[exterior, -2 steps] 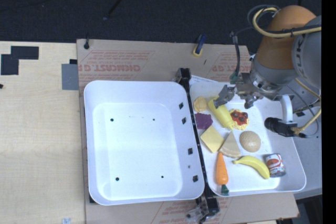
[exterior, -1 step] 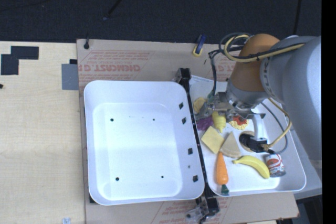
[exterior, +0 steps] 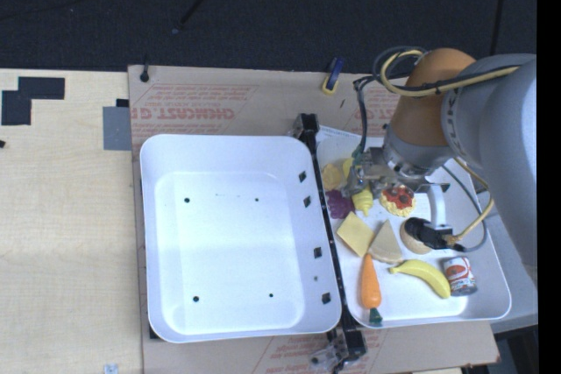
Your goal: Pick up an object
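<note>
Grey arm (exterior: 491, 114) is lowered over the right bin (exterior: 491, 298), its gripper (exterior: 372, 179) near the bin's left wall among toy food; jaw state cannot be told. Banana (exterior: 422, 274) lies near the front edge.

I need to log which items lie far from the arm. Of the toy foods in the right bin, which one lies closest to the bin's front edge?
The carrot: orange, lying lengthwise by the divider, its green end reaching nearer the right bin's front rim than the banana or can.
</note>
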Motion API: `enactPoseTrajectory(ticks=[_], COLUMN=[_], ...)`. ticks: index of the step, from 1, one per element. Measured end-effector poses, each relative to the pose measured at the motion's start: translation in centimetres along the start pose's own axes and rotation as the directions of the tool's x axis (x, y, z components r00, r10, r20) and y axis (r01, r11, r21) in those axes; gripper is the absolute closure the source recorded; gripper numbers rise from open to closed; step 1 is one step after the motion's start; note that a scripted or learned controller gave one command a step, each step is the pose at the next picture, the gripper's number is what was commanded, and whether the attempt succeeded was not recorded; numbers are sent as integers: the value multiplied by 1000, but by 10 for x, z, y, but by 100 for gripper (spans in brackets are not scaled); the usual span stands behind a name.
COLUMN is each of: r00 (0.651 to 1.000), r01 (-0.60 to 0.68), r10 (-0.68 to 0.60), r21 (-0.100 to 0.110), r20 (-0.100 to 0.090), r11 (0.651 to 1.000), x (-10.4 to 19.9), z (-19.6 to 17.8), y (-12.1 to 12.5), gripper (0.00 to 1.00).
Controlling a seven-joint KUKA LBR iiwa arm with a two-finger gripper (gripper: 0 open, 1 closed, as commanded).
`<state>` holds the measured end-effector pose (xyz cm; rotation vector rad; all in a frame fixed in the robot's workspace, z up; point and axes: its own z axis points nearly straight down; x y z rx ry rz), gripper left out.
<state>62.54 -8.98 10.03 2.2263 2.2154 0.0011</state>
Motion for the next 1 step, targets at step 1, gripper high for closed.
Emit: enactPoseTrajectory(ticks=[1], r00=[1000], r01=[10], r10=[-10], r21=[-4], r20=[-2], r11=[1000], x=[56], z=[-93], y=[15], gripper=[100])
